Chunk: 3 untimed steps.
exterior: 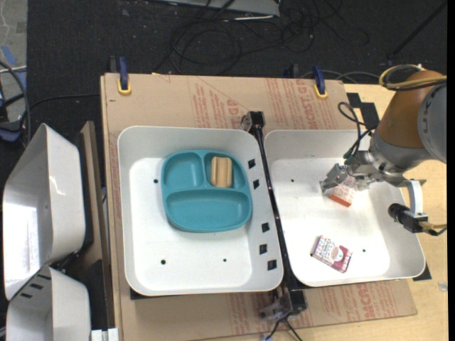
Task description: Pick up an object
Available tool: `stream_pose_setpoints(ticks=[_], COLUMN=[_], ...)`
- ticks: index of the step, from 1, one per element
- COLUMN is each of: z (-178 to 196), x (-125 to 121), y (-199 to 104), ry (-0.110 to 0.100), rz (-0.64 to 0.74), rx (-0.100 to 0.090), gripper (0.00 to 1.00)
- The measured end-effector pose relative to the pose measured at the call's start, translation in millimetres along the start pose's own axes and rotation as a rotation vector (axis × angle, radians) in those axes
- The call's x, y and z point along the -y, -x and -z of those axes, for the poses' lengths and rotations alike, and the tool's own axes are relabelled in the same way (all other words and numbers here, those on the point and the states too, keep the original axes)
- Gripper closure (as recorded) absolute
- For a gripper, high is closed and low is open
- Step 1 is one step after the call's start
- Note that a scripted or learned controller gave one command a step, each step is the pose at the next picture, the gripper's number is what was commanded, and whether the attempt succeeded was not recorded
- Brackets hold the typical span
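In the right bin (405, 258), the jaws (340, 185) sit low over a small orange-and-white packet (342, 194) that lies just under their tips, their spread impossible to tell, while a pink-patterned carton (331, 253) lies well below them.

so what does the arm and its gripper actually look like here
The arm is a thick, rounded KUKA limb, grey with a broad orange band above the wrist. Black cables loop alongside it near the bin's upper right edge. At its end sits a small metallic grey two-finger gripper, angular and much slimmer than the arm. A black and white fitting juts out below the wrist. No markings can be made out.
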State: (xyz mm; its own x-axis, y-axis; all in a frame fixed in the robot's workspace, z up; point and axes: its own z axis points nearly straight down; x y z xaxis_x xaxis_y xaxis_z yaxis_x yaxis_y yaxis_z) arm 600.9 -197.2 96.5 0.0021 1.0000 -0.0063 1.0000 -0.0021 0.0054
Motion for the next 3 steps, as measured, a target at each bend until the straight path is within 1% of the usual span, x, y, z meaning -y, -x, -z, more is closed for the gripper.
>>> stream_pose_setpoints(ticks=[1, 2, 3], z=[16.2, 75.2, 139.2], x=[-3.9, -7.5, -6.8], y=[0.2, -8.5, -10.2], ry=[0.013, 0.001, 0.002], rz=[0.001, 0.007, 0.007], rx=[0.001, -0.005, -0.004], gripper=[1.00, 1.00, 1.00])
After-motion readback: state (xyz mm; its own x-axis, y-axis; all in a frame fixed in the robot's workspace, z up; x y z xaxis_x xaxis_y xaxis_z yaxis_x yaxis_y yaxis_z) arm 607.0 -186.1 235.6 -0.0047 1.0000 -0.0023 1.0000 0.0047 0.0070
